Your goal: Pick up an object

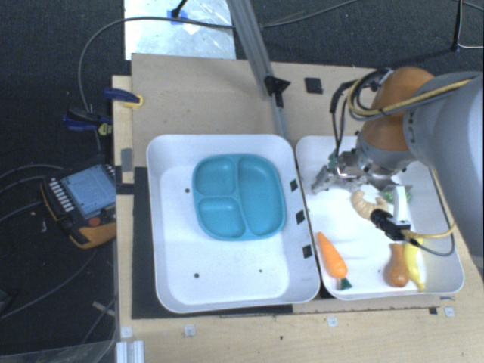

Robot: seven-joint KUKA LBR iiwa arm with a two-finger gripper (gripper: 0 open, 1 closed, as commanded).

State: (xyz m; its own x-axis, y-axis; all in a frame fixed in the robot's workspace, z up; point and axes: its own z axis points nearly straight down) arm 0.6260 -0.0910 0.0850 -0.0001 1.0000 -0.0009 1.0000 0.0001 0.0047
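Carrot (pixel 331 255) lies near the front left of the right bin (pixel 306 153), with a banana (pixel 414 267) toward its front right corner; end effector (pixel 327 177) sits low at the bin's back left, whether spread or closed I cannot tell
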